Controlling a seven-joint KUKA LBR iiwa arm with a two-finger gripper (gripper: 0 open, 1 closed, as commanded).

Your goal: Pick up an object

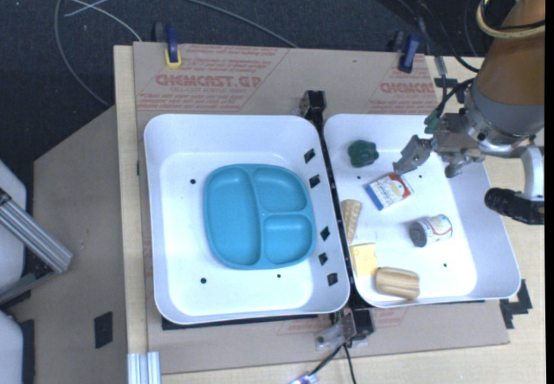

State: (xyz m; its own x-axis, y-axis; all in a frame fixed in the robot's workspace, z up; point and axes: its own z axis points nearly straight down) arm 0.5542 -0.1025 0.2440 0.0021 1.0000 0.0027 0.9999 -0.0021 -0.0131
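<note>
We are seeing a small red, white and blue packet [389,190] lying flat near the middle of the right bin [485,235], toward its far edge. The gripper [430,157] is hovering just beside it, jaws spread wide and holding nothing. The left bin [164,201] is carrying a blue divided plate [258,215] on a cardboard-covered bench [216,75].

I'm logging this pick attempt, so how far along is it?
Early stage. Done: the gripper has reached over the right bin. In hand: nothing visible between its fingers; it sits above and right of the small blue-and-red packet. Left: closing on an item and lifting it; the green object, can and bread roll all lie in the bin.
</note>
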